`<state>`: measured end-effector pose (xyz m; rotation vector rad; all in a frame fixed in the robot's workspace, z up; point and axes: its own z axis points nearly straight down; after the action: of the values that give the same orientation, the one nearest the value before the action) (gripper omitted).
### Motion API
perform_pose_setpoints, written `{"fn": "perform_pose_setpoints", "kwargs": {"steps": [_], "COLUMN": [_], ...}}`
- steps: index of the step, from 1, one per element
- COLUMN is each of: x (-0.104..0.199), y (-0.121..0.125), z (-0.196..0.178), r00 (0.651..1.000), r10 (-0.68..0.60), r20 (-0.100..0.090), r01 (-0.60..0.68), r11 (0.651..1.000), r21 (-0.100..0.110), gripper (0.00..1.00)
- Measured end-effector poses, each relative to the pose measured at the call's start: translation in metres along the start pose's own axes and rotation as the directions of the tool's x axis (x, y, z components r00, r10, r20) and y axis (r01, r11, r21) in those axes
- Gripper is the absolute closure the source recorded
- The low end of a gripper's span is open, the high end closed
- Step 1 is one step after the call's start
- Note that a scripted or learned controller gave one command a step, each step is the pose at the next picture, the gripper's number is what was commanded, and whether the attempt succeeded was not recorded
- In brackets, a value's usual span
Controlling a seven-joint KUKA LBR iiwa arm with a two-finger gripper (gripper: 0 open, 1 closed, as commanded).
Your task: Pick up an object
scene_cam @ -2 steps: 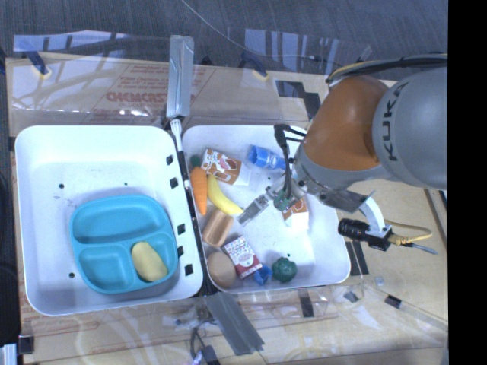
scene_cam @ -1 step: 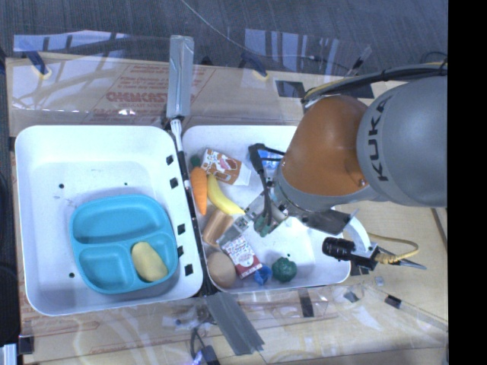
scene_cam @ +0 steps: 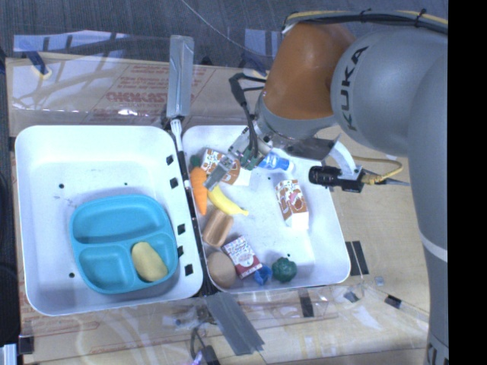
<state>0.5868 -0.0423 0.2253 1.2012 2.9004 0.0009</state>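
Observation:
My gripper reaches down into the right bin at its upper left, right over a small orange-and-white carton. The orange wrist and grey arm hide what lies behind it. Just below the gripper lie an orange carrot and a yellow banana. A blue-and-white bottle pokes out on the gripper's right. A white-and-brown carton lies further right.
Lower in the right bin are a tan cylinder, a red carton, a brown round thing, a small blue piece and a green lump. The left bin holds a blue divided tray with a yellow fruit.

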Motion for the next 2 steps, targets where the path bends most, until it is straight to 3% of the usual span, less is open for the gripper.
{"fn": "perform_pose_setpoints", "kwargs": {"steps": [1,2], "x": [0.048,-0.017], "y": [-0.069,-0.048], "z": [0.034,-0.037], "r00": [0.94,0.631], "r10": [-0.342,-0.775], "r20": [-0.006,0.003], "r01": [0.342,0.775], "r11": [0.94,0.631], "r21": [0.002,0.001], "gripper": [0.0,0.0]}}
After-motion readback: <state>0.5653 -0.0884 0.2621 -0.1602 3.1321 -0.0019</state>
